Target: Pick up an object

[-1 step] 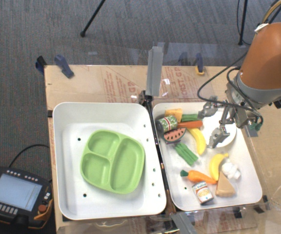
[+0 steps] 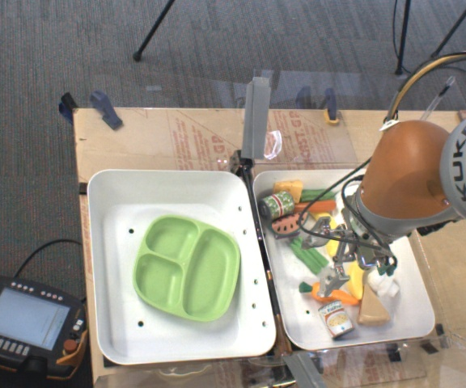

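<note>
My gripper (image 2: 353,255) hangs low over the middle of the right bin (image 2: 421,318), among a heap of toy food. The orange band of the arm (image 2: 407,176) hides the bin's far right part. Just under the gripper lie a yellow piece (image 2: 354,280) and an orange carrot-like piece (image 2: 330,285). To its left are green sticks (image 2: 304,253), a watermelon slice (image 2: 285,225) and a green-labelled can (image 2: 277,204). Nearer the front sit a small can (image 2: 338,320), a tan cheese wedge (image 2: 374,310) and a white piece (image 2: 385,285).
The left bin (image 2: 112,208) holds a green three-part plate (image 2: 188,267). A grey upright post (image 2: 256,120) stands behind the gap between the bins. A tablet pendant (image 2: 27,322) lies on the floor at the lower left.
</note>
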`<state>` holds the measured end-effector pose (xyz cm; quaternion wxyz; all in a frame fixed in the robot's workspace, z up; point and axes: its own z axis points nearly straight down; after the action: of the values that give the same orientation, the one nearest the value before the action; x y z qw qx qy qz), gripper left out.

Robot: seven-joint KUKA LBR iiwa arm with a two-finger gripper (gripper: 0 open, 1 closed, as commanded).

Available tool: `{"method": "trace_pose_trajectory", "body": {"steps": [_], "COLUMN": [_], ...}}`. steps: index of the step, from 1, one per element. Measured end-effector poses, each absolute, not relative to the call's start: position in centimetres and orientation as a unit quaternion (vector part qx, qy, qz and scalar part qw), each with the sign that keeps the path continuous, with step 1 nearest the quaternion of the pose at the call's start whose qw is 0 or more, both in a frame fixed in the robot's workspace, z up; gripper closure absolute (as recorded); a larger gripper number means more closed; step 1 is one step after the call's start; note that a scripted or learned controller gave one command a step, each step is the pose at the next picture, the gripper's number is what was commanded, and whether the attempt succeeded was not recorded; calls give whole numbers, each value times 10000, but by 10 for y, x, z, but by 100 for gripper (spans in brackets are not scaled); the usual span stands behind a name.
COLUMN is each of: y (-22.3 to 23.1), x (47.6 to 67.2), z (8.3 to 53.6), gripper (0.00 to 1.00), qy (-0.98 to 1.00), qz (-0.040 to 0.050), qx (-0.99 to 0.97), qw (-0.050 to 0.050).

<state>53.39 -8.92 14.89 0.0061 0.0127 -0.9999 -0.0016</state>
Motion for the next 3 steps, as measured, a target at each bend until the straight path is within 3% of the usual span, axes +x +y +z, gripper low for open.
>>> {"method": "trace_pose_trajectory", "body": {"steps": [1, 2, 3], "y": [-91, -83, -81], "x": [567, 583, 585], "z": [95, 87, 98], "gripper": [0, 0, 100], "qy": [-10000, -9988, -9989], "qz": [3, -5, -8], "qx": [-19, -492, -462], "qw": [-66, 11, -5]}}
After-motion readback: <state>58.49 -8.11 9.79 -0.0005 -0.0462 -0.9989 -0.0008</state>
